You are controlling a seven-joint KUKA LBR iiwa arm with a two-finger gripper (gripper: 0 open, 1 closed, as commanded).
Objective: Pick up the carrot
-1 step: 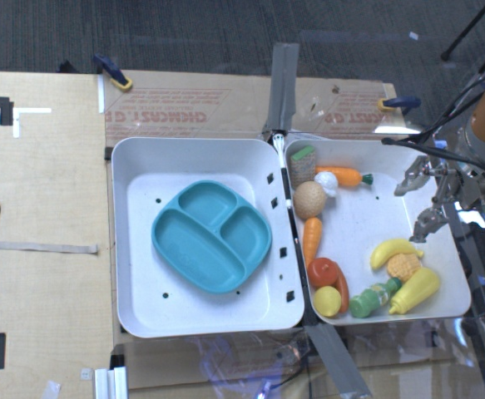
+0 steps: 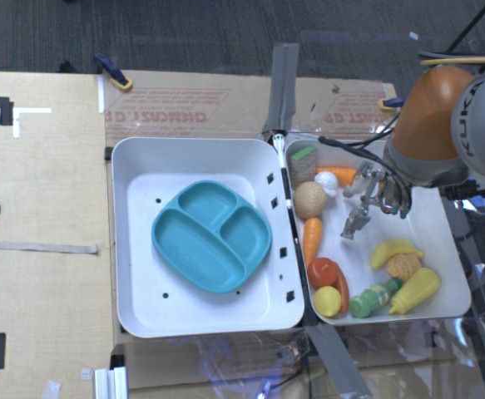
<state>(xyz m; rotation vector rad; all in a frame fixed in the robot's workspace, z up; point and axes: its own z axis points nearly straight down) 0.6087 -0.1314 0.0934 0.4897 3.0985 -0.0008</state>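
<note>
Carrot (image 2: 310, 237) lies in the right bin (image 2: 442, 223), close along its left wall, pointing roughly up and down the view. Its upper end sits just under a beige egg-like ball (image 2: 309, 199) and its lower end meets a red tomato (image 2: 324, 271). The gripper (image 2: 358, 221) hangs over the bare middle of the same bin, to the right of the carrot and apart from it. Its fingers (image 2: 357, 223) point down and to the left; they look close together with nothing between them, though at this slant the gap is hard to judge. They touch no item that I can make out. Right of them lie a banana (image 2: 394, 250), a cookie (image 2: 403, 265) and a yellow bottle (image 2: 415, 290). A blue tray (image 2: 211, 236) sits in the left bin (image 2: 134, 223).
</note>
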